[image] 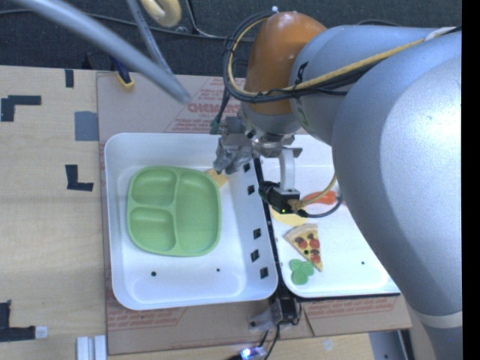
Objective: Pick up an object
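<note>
A: Gripper [232, 156], lowered over the far right corner of the left bin [180, 277]. Grip state?

B: Cannot tell whether released or clenched; hidden by the wrist hardware. Nothing seen gripped.

A: Contents of the left bin, from the left?

B: Green divided plate [174, 210], three compartments, lying flat on the bin floor, toward the far side. Just beyond the plate's far right corner, small yellow piece [217, 176], directly below the gripper; touching or apart, impossible to say.

A: Across the shared rim?

B: Right bin [352, 270], side by side with the left one. Near its left wall, yellow rounded piece [285, 216], partly covered by a black fitting hanging from the wrist. Just to the right, orange piece [325, 199], thin and curved. Nearer the camera, toy pizza slice [307, 247], point toward the near edge, and green toy piece [300, 273] just beside that point.

A: At the right edge?

B: Grey arm [409, 163], reaching in above the right bin, with orange band [281, 47] above the wrist.
</note>
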{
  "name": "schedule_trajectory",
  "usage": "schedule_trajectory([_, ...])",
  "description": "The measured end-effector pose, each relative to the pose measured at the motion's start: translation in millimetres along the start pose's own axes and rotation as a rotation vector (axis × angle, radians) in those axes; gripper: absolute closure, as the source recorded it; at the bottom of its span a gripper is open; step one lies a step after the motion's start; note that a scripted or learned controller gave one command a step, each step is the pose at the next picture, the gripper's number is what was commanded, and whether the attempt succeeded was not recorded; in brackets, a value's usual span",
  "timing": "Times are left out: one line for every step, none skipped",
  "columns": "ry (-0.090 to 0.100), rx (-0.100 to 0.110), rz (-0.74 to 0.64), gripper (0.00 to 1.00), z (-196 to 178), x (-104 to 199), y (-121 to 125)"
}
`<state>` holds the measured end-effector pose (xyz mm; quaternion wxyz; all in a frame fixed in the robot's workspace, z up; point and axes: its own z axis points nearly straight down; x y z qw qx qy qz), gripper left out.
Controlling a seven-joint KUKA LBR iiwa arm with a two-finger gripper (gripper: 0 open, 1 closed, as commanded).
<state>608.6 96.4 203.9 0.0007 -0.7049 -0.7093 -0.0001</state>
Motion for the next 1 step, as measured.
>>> schedule_trajectory([-0.002, 0.001, 0.004, 0.00, -0.3, -3.2, -0.7])
